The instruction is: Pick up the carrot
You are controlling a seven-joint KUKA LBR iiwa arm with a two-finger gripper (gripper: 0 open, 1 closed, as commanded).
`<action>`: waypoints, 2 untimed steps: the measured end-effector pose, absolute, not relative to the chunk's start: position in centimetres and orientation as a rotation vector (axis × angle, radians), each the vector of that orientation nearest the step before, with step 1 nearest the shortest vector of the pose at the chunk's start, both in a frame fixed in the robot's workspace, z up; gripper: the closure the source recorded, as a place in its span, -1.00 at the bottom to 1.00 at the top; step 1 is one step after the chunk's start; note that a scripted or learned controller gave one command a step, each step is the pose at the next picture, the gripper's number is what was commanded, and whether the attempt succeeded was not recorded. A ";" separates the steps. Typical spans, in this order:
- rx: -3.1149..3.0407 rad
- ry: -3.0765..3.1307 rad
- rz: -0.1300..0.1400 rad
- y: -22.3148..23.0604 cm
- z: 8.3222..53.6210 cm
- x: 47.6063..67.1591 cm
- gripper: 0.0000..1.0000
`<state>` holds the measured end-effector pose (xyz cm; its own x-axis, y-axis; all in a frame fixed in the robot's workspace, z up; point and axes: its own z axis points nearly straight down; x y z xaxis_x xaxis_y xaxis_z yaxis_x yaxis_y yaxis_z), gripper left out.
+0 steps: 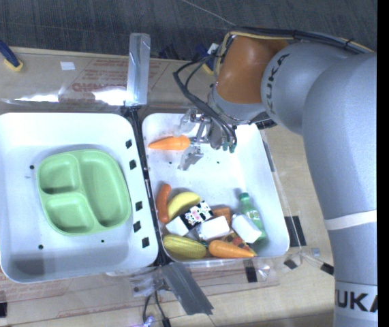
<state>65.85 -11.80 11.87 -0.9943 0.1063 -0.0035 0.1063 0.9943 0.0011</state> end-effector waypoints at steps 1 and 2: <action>0.284 3.128 0.000 -12.6 9.3 65.3 -1.00; 0.373 3.120 0.000 -10.1 9.2 64.2 -1.00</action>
